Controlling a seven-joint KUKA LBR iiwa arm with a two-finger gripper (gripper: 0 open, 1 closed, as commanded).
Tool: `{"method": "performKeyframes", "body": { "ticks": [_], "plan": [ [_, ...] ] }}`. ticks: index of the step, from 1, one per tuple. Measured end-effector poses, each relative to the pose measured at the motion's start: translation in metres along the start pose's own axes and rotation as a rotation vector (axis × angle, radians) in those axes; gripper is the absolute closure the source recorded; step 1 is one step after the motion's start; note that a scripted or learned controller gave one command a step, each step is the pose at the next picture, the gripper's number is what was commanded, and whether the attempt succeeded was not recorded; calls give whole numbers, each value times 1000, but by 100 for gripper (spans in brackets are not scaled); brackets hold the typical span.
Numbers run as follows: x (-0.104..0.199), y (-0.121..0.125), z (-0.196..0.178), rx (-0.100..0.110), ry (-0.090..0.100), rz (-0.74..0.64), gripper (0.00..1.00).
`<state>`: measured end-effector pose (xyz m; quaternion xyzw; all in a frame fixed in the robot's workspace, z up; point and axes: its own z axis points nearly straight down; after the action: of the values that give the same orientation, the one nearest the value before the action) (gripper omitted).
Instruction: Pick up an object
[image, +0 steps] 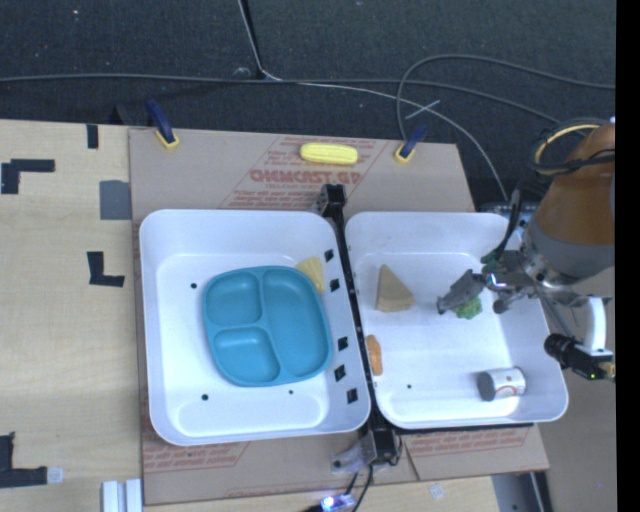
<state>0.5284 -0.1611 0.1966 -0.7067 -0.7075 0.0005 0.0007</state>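
In the right bin (520, 408) my gripper (457, 297) hangs low at the right of centre, pointing left. A small green object (469, 309) sits right at its tip, touching or just under it. I cannot tell if it is held. A tan wedge (394, 290) lies to the gripper's left. An orange piece (374, 353) rests by the bin's left wall. At the bin's front right a grey can (500, 384) lies on its side.
The left bin (165, 400) holds a blue divided plate (267, 325) and a small yellow piece (312, 272) at its back right. A yellow corn-like item (328, 153) lies on the cardboard behind the bins. Cables run behind the bench.
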Motion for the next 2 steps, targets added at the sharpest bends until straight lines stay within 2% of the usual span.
{"method": "performKeyframes", "body": {
  "ticks": [1, 2],
  "plan": [
    [-2, -1, 44, 4, 0, 1, 0],
    [6, -4, 106, 4, 1, 0, 0]
  ]
}}
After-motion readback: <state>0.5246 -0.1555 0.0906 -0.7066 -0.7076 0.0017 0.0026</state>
